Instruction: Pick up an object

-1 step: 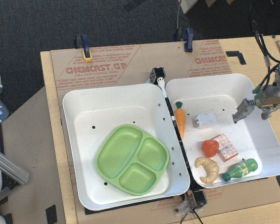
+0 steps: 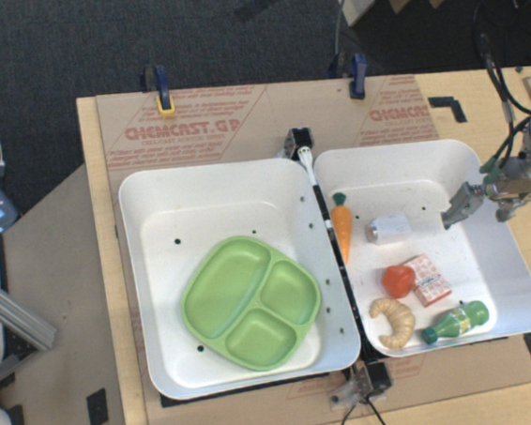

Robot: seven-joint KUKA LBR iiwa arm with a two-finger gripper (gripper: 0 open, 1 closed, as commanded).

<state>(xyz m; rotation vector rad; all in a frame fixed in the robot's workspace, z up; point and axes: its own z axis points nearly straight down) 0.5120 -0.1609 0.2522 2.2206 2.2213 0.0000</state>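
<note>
Gripper (image 2: 463, 203) at right bin's (image 2: 497, 258) three o'clock rim, finger spread unclear, open floor at twelve, carrot (image 2: 343, 231) hugging nine o'clock wall

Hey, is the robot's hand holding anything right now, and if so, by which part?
Nothing is held. The hand sits over the right bin's upper right side, apart from the carrot, tomato and other items.

Both white bins (image 2: 149, 266) look like smooth, faintly glossy plastic, the green divided plate (image 2: 249, 301) matt plastic, on printed brown cardboard (image 2: 236, 115).
</note>
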